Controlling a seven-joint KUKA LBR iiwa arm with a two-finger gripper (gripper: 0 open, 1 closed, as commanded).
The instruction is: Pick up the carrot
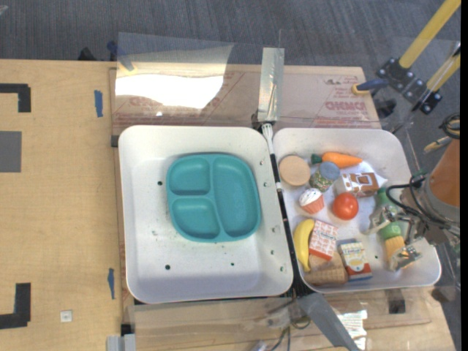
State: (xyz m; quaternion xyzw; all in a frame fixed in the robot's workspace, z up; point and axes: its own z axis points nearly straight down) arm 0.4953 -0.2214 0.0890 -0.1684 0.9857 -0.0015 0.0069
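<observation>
To my left the left bin (pixel 146 218) carries only a teal divided plate (pixel 214 196), so there is open room there. The carrot (pixel 341 159) lies at the far end of the right bin (pixel 413 156), near the far rim, just beside a tan disc (pixel 295 170) and a blue piece (pixel 328 171). My claw (pixel 398 232) sits low at the bin's right side among the toys, grasp unreadable. I judge I am at the approach: next I must lift clear, travel far-left over the tomato (pixel 345 206), and descend between rim and neighbours.
</observation>
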